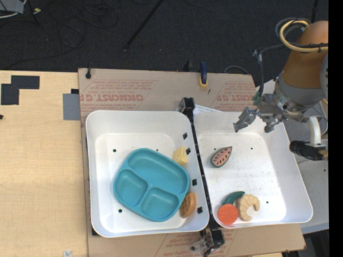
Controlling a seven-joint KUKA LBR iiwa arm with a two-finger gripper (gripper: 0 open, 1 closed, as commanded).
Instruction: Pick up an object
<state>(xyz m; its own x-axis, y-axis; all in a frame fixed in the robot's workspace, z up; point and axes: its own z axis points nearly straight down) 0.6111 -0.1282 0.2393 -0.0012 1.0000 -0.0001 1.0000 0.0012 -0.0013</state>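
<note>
My gripper point(257, 122) hangs over the far edge of the right bin point(278, 167), its two grey fingers spread open with nothing between them. Below and left of it, on the bin floor, lies a watermelon-slice toy point(221, 156). In the near corner of the same bin sit an orange-red round toy point(228, 213), a dark green piece point(233, 197) and a pale croissant-like toy point(248, 205), all bunched together.
The left bin point(102, 138) carries a blue divided plate point(151, 183), a yellow chunk point(180, 155) by the divider and a brown bread-like toy point(188, 204) at the plate's near right. A black divider strip point(195, 154) separates the bins.
</note>
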